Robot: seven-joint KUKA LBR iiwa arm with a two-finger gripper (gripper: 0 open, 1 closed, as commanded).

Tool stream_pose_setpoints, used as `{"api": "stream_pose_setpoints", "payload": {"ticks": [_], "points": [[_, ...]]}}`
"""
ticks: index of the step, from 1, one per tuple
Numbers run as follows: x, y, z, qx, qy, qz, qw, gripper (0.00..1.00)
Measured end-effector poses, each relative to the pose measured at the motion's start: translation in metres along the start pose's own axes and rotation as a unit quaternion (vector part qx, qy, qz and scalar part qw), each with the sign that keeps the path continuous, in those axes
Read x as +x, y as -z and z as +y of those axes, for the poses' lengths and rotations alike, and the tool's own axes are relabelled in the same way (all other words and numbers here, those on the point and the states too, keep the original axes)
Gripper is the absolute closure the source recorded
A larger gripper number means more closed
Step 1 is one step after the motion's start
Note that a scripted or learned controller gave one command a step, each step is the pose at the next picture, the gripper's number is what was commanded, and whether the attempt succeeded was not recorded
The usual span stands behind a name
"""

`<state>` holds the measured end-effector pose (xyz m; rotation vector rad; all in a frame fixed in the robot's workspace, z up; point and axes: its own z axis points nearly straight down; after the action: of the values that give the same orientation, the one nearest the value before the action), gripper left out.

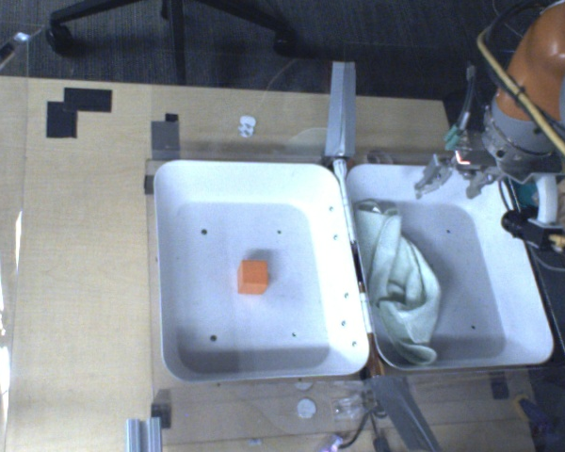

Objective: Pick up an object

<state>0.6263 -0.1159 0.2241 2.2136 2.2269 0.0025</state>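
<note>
One orange cube (253, 277) (left bin (169, 252)) lies well apart from the tool (449, 179), fingers spread, clasping nothing.

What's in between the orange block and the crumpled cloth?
In the camera view, bare white bin floor, then the two bins' touching rims, separate the orange block from the cloth.

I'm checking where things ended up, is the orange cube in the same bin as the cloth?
No, the orange cube lies in the left bin, while the cloth lies in the right bin.

text: none legible | labels: none | numbers: none | black patches on surface (75, 252): blank, no lettering
</note>
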Motion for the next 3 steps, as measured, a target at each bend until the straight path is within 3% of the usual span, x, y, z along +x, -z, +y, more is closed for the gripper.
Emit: {"api": "stream_pose_setpoints", "payload": {"ticks": [1,2,3], "points": [[0.001,-0.124,0.016,0.001,-0.037,0.0,0.9993,0.0],[0.031,-0.135,-0.014,-0.005,0.0,0.0,1.0,0.0],[0.032,-0.122,-0.011,-0.008,0.0,0.0,1.0,1.0]]}}
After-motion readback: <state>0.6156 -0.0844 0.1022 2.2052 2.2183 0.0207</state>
